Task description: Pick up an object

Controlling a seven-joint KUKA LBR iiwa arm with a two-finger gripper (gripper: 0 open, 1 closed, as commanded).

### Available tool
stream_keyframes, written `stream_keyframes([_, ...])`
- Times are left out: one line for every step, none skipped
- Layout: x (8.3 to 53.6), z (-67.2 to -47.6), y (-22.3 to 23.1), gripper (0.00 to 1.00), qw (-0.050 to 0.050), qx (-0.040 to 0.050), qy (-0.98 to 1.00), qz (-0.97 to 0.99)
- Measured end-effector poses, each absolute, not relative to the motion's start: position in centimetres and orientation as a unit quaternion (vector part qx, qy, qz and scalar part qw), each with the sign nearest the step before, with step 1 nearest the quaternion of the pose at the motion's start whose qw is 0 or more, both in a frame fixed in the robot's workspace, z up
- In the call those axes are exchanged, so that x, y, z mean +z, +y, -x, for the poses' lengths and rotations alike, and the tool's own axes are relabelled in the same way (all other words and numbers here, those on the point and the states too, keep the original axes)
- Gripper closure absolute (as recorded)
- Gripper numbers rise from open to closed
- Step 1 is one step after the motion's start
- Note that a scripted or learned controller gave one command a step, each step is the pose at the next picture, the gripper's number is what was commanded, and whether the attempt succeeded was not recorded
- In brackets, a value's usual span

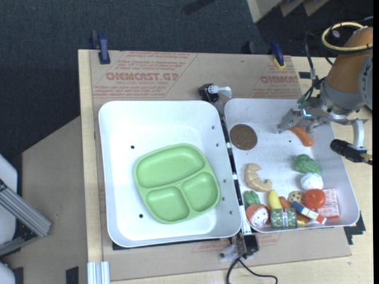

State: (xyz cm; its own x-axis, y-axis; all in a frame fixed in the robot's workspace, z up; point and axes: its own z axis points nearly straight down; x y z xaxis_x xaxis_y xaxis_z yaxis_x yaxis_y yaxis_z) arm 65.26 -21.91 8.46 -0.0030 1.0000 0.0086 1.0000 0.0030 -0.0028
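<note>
My gripper [302, 123] hangs over the far part of the right bin [349, 185], open, its fingers spread to either side. An orange carrot-shaped toy [304, 136] lies just in front of and below it, on the bin floor; I cannot tell whether they touch. Other small objects in this bin are a brown disc [243, 136], a tan croissant shape [256, 177], a green leafy toy [305, 163], a white ball [310, 181] and a red round piece [314, 197].
The left bin [118, 135] holds a green divided plate [176, 182]. Several more small toys crowd the near edge of the right bin [278, 216]. A small black-and-white fitting [213, 91] sits on the bench beyond the bins. Blue clamps [103, 47] hold the board.
</note>
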Motion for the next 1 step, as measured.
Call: stream_keyframes([8.50,-65.18,-21.92,0.00,0.003,-0.0021,-0.708,0.706])
